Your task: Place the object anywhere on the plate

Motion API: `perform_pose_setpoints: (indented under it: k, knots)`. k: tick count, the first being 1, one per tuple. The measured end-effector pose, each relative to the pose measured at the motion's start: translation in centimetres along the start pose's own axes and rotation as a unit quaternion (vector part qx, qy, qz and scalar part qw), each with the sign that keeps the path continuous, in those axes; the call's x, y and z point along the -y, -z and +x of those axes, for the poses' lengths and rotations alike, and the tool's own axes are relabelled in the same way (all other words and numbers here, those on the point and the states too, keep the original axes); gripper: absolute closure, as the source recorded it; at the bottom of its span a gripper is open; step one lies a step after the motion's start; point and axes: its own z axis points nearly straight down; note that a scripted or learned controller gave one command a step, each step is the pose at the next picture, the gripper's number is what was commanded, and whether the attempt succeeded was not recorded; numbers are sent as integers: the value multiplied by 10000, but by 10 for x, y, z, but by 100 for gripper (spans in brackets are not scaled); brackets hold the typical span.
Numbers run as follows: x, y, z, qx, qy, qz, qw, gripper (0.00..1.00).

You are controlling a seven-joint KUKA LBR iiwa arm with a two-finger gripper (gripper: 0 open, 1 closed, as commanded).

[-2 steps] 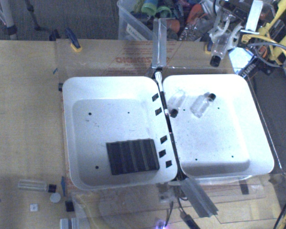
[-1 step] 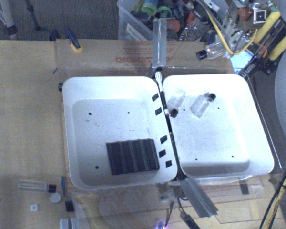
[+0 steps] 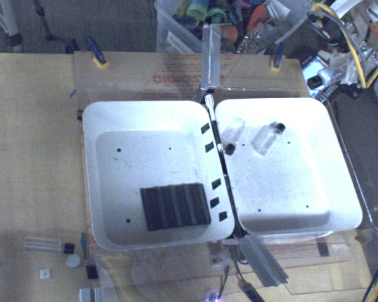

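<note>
Black ridged plate (image 3: 175, 207) in left bin (image 3: 107, 121), 2 clear vials (image 3: 268, 138) in right bin (image 3: 315, 118), well apart.

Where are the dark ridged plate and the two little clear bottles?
dark ridged plate (image 3: 175, 206), camera view, middle of its ribbed top.
clear bottle with dark cap (image 3: 266, 138), camera view, on its clear body.
second clear bottle (image 3: 232, 133), camera view, on its clear body.

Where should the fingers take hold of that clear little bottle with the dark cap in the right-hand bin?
Probably across the middle of the clear bottle, coming straight down from above. It lies on its side, slanted, dark cap toward the bin's far edge, so closing across its narrow body should hold. A second clear bottle lies close beside it, leaving little room there.
</note>
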Motion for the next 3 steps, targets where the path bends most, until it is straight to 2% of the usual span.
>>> perform_pose_setpoints:
  k: [1,2,3]
  knots:
    - [-56,0,-4,-15,-289,-9,9996,100]
    - [-107,0,-18,-11,1264,-10,9920,100]
    - [-96,0,-13,-21,-270,-10,9996,100]
